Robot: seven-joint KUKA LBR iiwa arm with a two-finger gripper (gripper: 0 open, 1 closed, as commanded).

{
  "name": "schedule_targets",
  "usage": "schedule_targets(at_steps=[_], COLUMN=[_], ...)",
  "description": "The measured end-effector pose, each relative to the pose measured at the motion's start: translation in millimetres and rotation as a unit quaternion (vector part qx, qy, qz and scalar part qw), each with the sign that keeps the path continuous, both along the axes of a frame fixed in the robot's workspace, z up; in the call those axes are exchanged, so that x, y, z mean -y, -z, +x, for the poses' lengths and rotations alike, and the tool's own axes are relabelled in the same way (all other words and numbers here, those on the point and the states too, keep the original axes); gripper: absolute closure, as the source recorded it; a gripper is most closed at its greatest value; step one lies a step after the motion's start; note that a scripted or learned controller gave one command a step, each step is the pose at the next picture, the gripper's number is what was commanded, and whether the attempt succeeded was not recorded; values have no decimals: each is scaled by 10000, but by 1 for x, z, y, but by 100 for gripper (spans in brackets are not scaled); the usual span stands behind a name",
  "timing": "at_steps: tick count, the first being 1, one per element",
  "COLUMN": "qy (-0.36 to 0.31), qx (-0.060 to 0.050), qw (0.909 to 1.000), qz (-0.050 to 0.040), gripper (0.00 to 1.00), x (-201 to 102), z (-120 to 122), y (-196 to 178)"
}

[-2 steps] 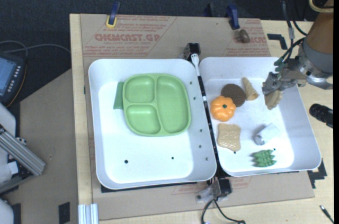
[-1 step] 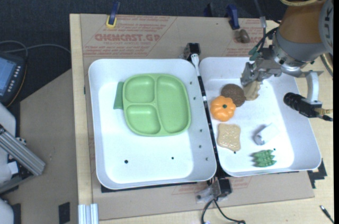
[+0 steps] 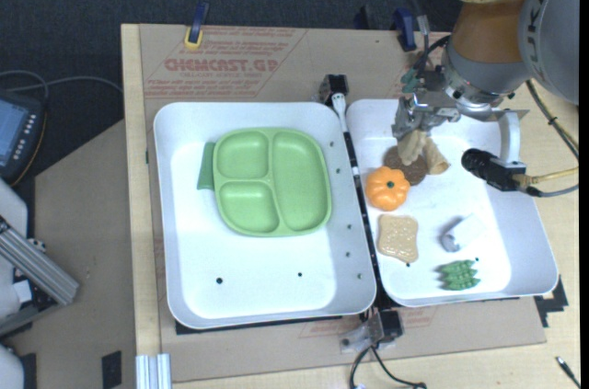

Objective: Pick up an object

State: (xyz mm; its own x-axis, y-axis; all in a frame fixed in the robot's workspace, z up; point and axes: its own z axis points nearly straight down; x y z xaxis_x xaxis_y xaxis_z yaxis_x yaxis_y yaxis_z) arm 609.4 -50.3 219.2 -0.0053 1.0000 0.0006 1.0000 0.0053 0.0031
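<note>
My gripper [image 3: 414,128] hangs over the upper left part of the right bin [image 3: 525,231]. Directly beneath it lies a tan and brown toy [image 3: 421,159], touching or nearly touching the gripper's tip. An orange pumpkin [image 3: 387,187] sits just below and left of that toy. Further toward the front lie a slice of toast [image 3: 398,237], a small grey piece [image 3: 450,236] and a green pea pod [image 3: 457,275].
The left bin [image 3: 184,268] holds a green divided plate [image 3: 271,180] resting on a darker green item at its left edge. A black cylindrical part [image 3: 488,167] of the arm's wrist juts over the right bin. A black divider clip [image 3: 335,89] sits between the bins.
</note>
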Motion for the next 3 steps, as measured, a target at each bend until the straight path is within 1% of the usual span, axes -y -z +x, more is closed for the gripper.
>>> schedule_targets(at_steps=[1, 2, 3], qy=[-2, 16, 25], qx=[8, 2, -35], qw=[10000, 10000, 10000], qz=[4, -7, -5], gripper=[100, 100, 100], x=[-43, -57, -60], z=[27, 34, 33], y=[-12, -13, 5])
